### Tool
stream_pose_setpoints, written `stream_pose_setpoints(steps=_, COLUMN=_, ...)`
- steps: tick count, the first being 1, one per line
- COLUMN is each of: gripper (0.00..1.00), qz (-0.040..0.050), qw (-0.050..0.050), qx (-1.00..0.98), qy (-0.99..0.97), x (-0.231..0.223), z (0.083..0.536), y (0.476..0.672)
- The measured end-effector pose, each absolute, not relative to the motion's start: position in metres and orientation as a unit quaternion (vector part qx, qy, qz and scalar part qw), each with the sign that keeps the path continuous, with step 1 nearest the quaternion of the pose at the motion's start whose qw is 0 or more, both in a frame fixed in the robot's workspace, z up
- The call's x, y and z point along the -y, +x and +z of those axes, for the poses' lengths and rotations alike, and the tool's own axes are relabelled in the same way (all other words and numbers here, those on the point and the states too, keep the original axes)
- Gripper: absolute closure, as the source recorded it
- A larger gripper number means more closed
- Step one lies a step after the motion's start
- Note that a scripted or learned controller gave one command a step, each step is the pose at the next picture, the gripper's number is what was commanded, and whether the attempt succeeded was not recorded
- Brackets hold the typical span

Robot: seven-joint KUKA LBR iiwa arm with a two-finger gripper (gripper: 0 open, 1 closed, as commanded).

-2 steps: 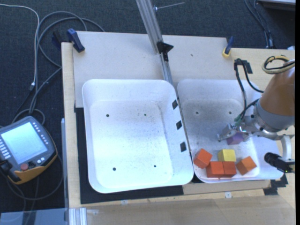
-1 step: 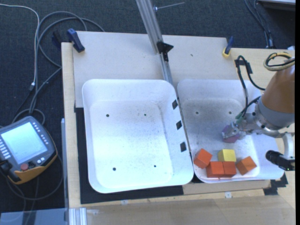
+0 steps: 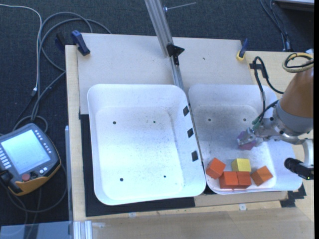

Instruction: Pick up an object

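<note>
Camera view shows the two-finger gripper [image 3: 247,139], jaw state unreadable, low in the right white bin [image 3: 199,96], near the small yellow cube [image 3: 241,164]: probably light, rigid, best pinched across flat sides.

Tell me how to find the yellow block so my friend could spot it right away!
Look at the right bin, the one the gripper reaches into, and go to its near edge, where a small cluster of blocks sits. The yellow block is in the middle of that cluster, just behind the red block. Its neighbours are all orange or red, so it is the only yellow one.
</note>
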State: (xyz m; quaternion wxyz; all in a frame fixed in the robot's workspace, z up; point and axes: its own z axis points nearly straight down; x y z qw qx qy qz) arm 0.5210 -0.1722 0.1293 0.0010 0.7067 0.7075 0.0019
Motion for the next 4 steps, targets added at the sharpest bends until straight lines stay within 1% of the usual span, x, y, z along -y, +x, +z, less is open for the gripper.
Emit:
stream_pose_setpoints(steps=1, gripper=1.00, qz=0.0027, qw=0.002, qx=-0.708, qy=0.707, x=0.172, z=0.139, y=0.522)
stream_pose_setpoints(steps=2, gripper=1.00, qz=0.0010, qw=0.000, qx=-0.709, qy=0.705, x=0.103, z=0.100, y=0.536)
stream_pose_setpoints(steps=3, gripper=1.00, qz=0.0042, qw=0.003, qx=-0.710, qy=0.704, x=0.025, z=0.204, y=0.563)
stream_pose_setpoints(steps=4, gripper=1.00, qz=0.0047, qw=0.002, qx=-0.710, qy=0.704, x=-0.066, z=0.317, y=0.582)
